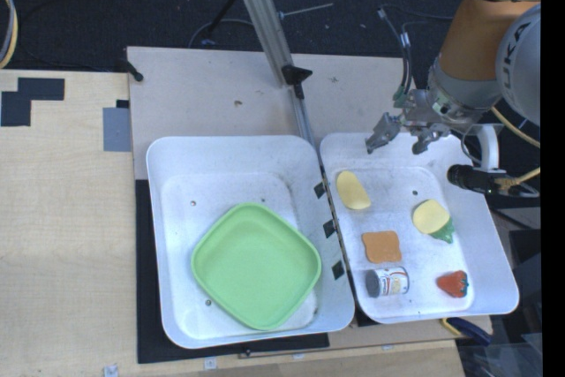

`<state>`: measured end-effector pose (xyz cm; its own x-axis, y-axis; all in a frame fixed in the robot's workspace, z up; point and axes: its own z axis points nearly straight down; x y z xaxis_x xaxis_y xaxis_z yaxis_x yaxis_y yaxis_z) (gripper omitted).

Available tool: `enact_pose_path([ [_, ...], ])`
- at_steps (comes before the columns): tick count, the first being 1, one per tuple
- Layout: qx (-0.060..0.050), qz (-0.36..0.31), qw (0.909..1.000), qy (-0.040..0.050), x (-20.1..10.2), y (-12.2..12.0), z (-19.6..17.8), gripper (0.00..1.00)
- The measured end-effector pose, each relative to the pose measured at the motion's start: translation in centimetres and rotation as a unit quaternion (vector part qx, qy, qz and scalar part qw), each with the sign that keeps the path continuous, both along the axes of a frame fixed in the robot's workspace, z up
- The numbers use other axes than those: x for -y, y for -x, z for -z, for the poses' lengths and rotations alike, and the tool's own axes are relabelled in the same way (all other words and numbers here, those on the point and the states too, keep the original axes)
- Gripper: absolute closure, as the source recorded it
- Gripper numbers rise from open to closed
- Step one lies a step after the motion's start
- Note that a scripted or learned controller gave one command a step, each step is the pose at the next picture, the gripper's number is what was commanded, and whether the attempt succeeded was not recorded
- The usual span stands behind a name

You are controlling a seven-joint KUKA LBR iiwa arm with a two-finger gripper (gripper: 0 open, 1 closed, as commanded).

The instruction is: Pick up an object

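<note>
Objects sit loose in right bin (494, 296): yellow piece (353, 190), orange square (381, 246), can (387, 282), red item (453, 283). Gripper (402, 139) hovers above bin's far edge, fingers spread, holding nothing. Approach step; next likely descend onto yellow piece, nearest.

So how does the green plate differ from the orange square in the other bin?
The green plate is far larger than the orange square and has a raised rim, while the square looks flat. The plate lies alone in the left bin; the square lies among other small things in the right bin. Both are squarish with rounded corners.
</note>
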<state>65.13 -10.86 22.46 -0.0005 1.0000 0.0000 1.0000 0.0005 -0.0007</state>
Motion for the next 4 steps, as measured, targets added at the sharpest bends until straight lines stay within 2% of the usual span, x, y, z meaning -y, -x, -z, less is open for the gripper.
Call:
enact_pose_path([
  [1,-0.003,0.000,1.0000,-0.0002,0.0,0.0,6.4,0.00],
  [2,-0.002,0.000,1.0000,-0.0001,-0.5,-0.5,10.9,0.00],
  [3,0.000,0.000,1.0000,-0.0001,-0.5,-0.5,13.4,0.00],
  [4,0.001,0.000,1.0000,0.0002,-0.5,-0.5,12.2,1.00],
])
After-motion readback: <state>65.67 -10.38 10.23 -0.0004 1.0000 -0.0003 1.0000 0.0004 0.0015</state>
